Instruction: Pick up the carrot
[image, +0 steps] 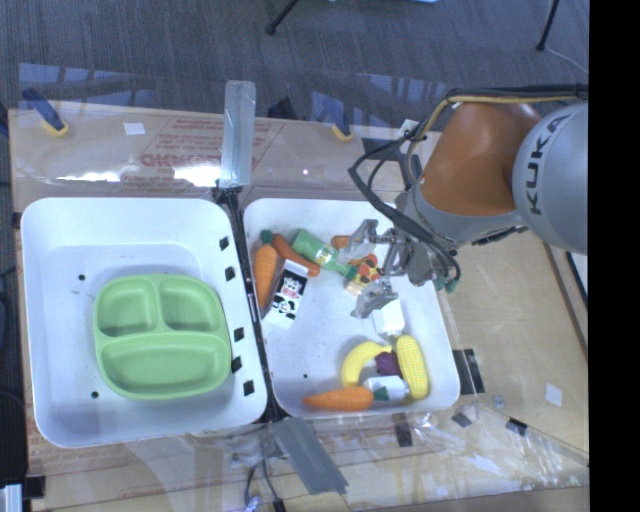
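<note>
Three carrot-like orange pieces lie in the right bin (432, 300). One carrot (264, 276) rests along the left wall, a thinner one (297, 254) slants beside it, and a third carrot (340, 400) lies by the front wall. My gripper (370, 267) hangs over the bin's upper middle, right of the first two carrots, with its fingers spread open. A small colourful toy (365, 270) shows in the gap between the fingers; I cannot tell whether they touch it. No carrot is between them.
The right bin also holds a green bottle (320, 249), a black-and-white carton (288, 296), a banana (359, 361), a corn cob (412, 366) and a white block (391, 320). The left bin (50, 250) holds a green divided plate (160, 335).
</note>
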